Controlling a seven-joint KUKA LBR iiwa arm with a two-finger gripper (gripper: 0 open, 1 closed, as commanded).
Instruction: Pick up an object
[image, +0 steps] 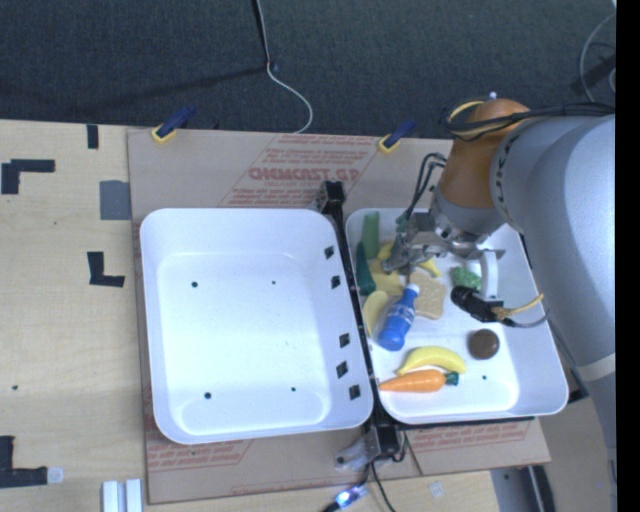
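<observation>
Two white bins are seen side by side on the worktop (60, 300). The left bin (240, 320) is the bigger one. Toys are kept in the right bin (530, 385).

Nearest in the right bin, one orange carrot (412, 381) is laid flat, and one yellow banana (432, 358) is touching it just behind. One small brown ball (484, 344) is placed to their right, apart from them. Further back, one blue bottle (398, 320) is laid at a slant over a yellow thing (374, 312). One tan square block (430, 298) is seen just beside the bottle. One long green thing (370, 248) is laid along the bin's left wall.

Farthest back, the hand (418, 252) is hung low over the toys. Whether it is open or closed cannot be told.
</observation>
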